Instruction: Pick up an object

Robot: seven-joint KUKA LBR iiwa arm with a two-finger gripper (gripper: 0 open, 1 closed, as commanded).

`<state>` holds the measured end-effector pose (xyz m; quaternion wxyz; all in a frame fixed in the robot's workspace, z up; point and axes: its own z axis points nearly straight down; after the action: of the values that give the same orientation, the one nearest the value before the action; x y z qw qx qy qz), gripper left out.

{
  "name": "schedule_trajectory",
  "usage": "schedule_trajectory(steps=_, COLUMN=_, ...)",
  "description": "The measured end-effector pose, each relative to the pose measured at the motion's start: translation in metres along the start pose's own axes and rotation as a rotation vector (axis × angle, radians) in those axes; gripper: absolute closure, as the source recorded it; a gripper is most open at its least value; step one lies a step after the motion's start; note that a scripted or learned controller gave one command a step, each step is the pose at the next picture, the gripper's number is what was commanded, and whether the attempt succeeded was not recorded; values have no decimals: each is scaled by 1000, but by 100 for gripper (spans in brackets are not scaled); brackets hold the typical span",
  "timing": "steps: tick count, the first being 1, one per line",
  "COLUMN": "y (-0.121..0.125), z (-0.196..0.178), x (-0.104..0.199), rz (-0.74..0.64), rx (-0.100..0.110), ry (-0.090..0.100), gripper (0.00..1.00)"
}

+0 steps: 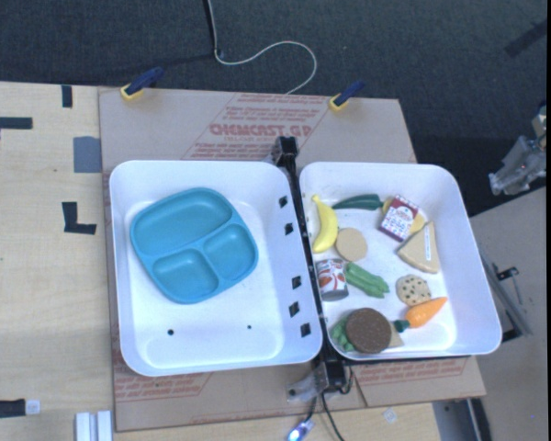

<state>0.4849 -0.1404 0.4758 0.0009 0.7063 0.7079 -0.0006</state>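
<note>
Beneath the burger (368, 330), something green (340, 337) lies mostly hidden, unidentifiable.

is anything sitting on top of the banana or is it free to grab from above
Nothing visible lies on the banana. It rests in the right bin close to the divider wall, with a tan round piece touching its lower end and a green pepper near its top, so a descent from above looks open but the sides are crowded.

Dark carpet floor (92, 16), wooden bench (37, 274), cardboard sheet (257, 127), white cable (266, 53)
</note>
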Motion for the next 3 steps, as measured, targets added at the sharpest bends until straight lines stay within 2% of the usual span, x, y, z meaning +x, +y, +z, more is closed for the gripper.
schedule_trajectory(steps=3, y=1, z=-30, x=0, rz=-1, rx=-1, ry=-3, gripper=100)
